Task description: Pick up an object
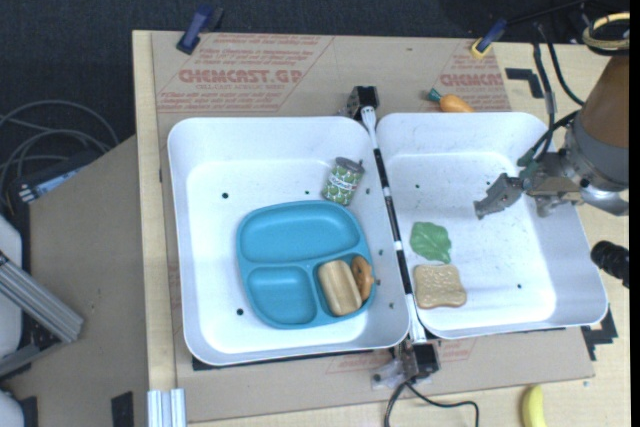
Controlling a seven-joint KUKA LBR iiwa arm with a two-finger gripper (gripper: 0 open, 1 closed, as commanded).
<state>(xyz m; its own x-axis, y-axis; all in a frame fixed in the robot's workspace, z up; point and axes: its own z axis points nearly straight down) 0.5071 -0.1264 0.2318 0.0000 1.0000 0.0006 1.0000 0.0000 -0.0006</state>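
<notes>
Bread [341, 286] in blue tray [290, 240]

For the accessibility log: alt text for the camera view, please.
A grey robot arm's tool hovers over the right white bin, which holds a green piece and a tan cracker-like item. The left bin holds a blue divided tray with a bread roll, beside a small green-patterned can.

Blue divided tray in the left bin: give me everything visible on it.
The blue tray is smooth, plastic-looking, rounded, with three compartments: one wide upper, two smaller lower. It lies flat on the left bin floor, slightly rotated. A tan bread-like piece sits in its lower right compartment, with a brown item beside it at the rim. The other compartments look bare.
</notes>
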